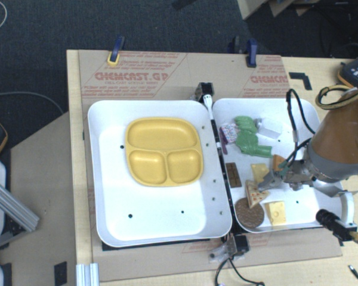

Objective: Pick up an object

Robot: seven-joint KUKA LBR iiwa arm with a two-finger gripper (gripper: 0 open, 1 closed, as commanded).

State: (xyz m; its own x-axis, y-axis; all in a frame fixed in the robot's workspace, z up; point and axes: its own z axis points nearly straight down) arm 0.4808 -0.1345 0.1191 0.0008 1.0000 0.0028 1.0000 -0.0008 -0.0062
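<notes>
The right bin (224,109) holds several small items: a green toy (249,138), a purple-and-white piece (228,133), a brown bar (232,174), a pale yellow wedge (259,171), a pizza-like slice (254,195), a round brown cookie (249,214) and a yellow cheese block (277,213). My gripper (271,182) comes in from the right and hangs low over the middle of this bin. Its tip is between the yellow wedge and the pizza-like slice, close to both. The wrist body hides what lies directly under it.
The left bin (107,207) carries a yellow divided plate (164,150). A black cable (293,115) loops from the wrist over the right bin's far side. Clamps sit at the bench's back edge (114,52), and the arm's orange band (346,130) stands over the right rim.
</notes>
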